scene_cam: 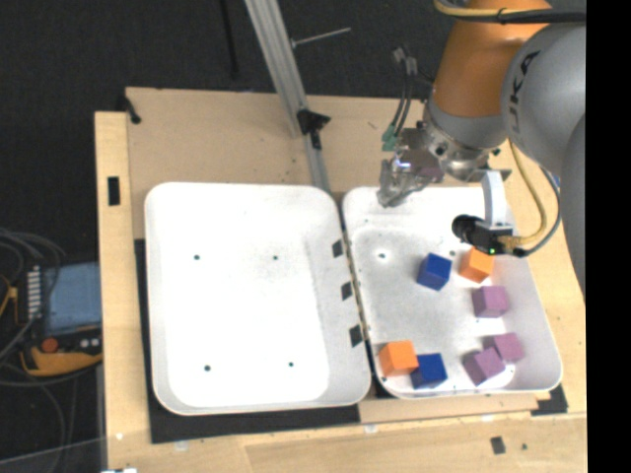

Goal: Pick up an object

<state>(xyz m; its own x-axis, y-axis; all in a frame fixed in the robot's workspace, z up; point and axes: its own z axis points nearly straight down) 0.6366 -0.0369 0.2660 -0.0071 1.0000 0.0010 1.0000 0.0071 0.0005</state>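
R bin is holding 7 blocks: blue mid, orange + purple by R wall, rest along near edge. L bin sitting beside it on tan bench. Gripper hovering over R bin's far L corner; jaw state: can't tell.

A tan wooden bench stands on dark carpet; a metal pole slants across the far side.
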